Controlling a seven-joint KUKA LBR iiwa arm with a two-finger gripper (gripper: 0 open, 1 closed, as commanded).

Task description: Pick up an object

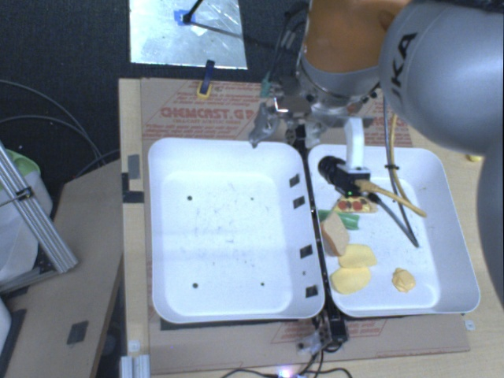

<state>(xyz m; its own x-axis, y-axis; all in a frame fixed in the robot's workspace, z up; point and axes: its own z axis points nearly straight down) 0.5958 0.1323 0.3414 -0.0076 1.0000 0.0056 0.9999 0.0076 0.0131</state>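
My gripper point(278, 132) hangs over the far rim where the two bins meet, its fingers spread with nothing between them. One metal finger point(258, 130) points down at the far right corner of the left bin point(169, 211). The objects lie in the right bin point(449, 235), on its left side: a small red, yellow and green piece point(355, 205), a tan wedge point(335, 236), two pale yellow pieces point(357, 255) point(350, 279) and a small yellow lump point(403, 279). All of them are nearer the camera than the gripper and apart from it.
The grey arm with its orange band point(346, 22) fills the upper right and overhangs the far part of the right bin. Cardboard point(197, 110) lies under both bins. A shiny metal sheet point(185, 22) sits beyond the bench.
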